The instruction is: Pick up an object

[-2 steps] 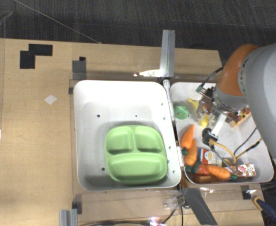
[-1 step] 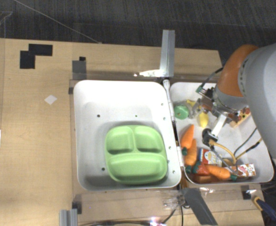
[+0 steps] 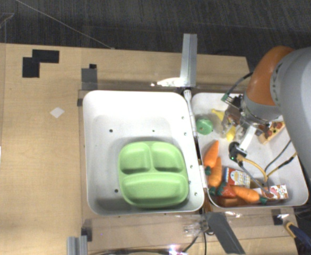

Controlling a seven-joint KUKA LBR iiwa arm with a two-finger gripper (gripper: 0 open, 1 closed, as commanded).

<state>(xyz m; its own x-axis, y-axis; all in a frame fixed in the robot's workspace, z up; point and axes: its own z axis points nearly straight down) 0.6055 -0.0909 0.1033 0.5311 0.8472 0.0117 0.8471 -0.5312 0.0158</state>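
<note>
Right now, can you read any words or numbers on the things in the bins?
None can be read.
Small carton among the carrots: coloured print, too blurred to read.
Small box at the right bin's lower corner: red and white print, too small to read.
Green divided plate: no writing.

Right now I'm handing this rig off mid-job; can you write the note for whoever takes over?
Hand: low inside the right bin, near its back; whether it is open or shut cannot be told, and nothing is visibly held.
Right bin holds: a small green round piece by the divider, a yellow item beside the hand, carrots along the left wall, a small carton, and a boxed item at the front.
Left bin: the green divided tray.
Done: arm is over the clutter.
Left: secure an object and lift it.
</note>
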